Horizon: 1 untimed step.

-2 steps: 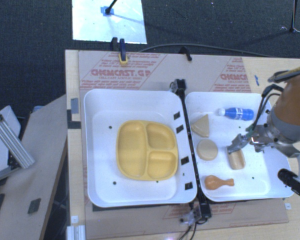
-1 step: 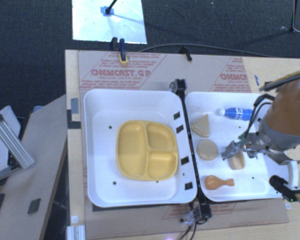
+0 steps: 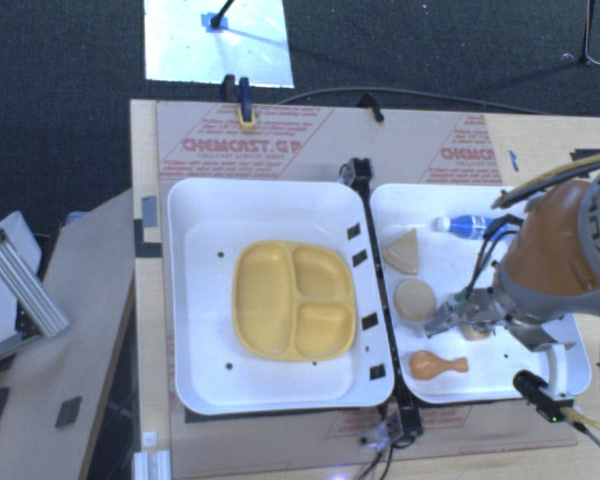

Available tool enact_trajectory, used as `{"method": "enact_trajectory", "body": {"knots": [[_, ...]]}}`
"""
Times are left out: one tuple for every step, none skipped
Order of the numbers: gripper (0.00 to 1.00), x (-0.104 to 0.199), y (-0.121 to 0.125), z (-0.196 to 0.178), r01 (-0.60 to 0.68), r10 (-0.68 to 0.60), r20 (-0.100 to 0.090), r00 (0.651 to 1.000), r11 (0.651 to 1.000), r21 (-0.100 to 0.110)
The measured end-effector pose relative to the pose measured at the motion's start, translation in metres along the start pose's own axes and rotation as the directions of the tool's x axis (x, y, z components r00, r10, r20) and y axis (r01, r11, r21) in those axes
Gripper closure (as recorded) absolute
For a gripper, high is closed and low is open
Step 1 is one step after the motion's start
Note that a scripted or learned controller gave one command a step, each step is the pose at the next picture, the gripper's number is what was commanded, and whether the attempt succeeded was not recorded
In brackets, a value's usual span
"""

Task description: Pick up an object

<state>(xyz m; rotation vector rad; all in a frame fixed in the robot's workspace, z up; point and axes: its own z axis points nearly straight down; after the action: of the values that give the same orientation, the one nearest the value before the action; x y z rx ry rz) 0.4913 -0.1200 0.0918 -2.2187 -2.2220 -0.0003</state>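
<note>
1. Looking down on two white bins side by side; the left bin [image 3: 195, 268] holds a yellow divided plate [image 3: 295, 300].
2. The right bin [image 3: 580, 368] holds a blue-and-white bottle [image 3: 467, 226] at the far side, a tan wedge [image 3: 403, 252], a tan round disc [image 3: 415, 299], and an orange drumstick-shaped toy [image 3: 437, 365] at the near side.
3. The gripper [image 3: 458, 315] hangs low just right of the disc; whether it is open or closed cannot be told.
4. The disc looks light, stiff and smooth; gripping across its edges seems best.

yellow tray [image 3: 292, 301] | white bins [image 3: 270, 208] | orange drumstick [image 3: 436, 365] | blue bottle [image 3: 473, 225] | tan wedge [image 3: 404, 252]
</note>
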Motion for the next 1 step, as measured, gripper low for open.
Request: {"method": "enact_trajectory", "body": {"knots": [[1.00,-0.0016,0.0016,-0.0134,0.000,0.000,0.003,1.000,1.000,-0.006]]}}
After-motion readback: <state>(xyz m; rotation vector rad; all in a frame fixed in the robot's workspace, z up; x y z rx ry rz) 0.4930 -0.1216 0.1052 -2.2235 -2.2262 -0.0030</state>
